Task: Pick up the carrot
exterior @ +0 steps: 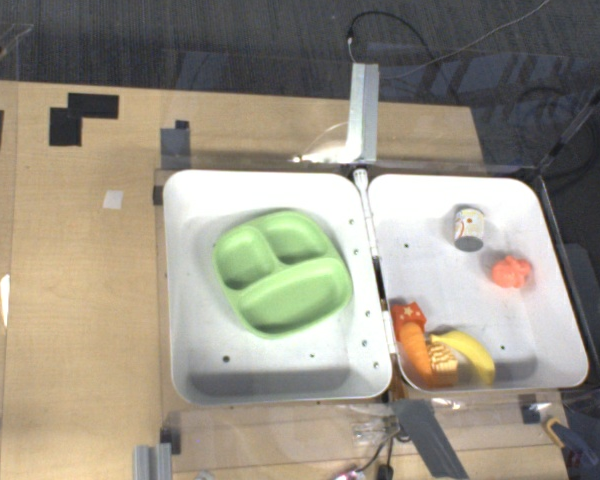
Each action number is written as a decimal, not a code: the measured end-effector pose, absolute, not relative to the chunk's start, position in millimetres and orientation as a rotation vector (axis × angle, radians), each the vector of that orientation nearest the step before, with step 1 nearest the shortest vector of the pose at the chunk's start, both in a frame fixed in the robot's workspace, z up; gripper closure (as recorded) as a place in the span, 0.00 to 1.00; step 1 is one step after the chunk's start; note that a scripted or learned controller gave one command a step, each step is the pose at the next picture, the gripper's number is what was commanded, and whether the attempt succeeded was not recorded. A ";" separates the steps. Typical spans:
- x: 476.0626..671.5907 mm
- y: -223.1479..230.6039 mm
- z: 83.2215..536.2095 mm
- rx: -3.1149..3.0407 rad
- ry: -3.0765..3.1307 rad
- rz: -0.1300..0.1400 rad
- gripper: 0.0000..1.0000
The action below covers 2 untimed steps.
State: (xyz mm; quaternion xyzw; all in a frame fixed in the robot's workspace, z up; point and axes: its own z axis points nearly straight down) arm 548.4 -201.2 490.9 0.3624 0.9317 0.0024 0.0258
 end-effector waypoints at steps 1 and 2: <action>549.8 -200.4 504.6 1.110 2.871 0.009 1.00; 551.1 -199.6 518.3 1.101 2.862 0.011 1.00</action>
